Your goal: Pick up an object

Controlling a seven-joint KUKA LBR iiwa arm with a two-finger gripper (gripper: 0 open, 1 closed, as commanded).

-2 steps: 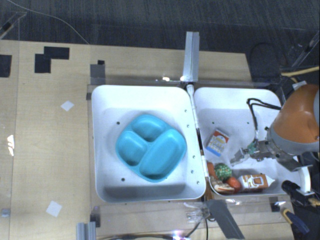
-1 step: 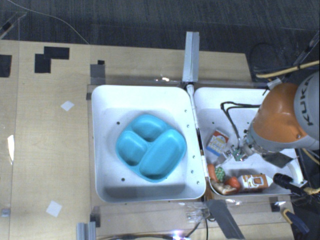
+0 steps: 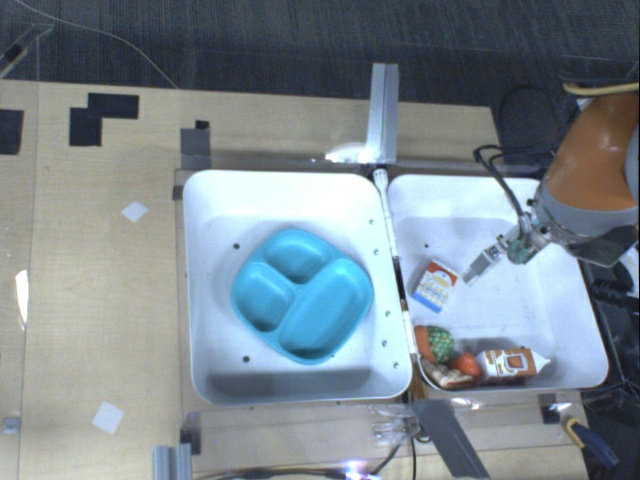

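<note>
In the right bin (image 3: 560, 298) lies a small white carton (image 3: 434, 286) with an orange and blue label, near the bin's left wall. At the bin's front edge sit a green and orange vegetable toy (image 3: 437, 346) and a brown and white bottle (image 3: 508, 363) lying on its side. My gripper (image 3: 480, 265) hangs over the right bin, just to the right of the small carton, pointing down and left. Nothing shows between its fingers.
The left bin (image 3: 215, 368) holds a blue divided plate (image 3: 302, 295). A metal divider post (image 3: 384, 118) stands behind the bins where they meet. The arm's orange band (image 3: 600, 163) and black cables are at the right.
</note>
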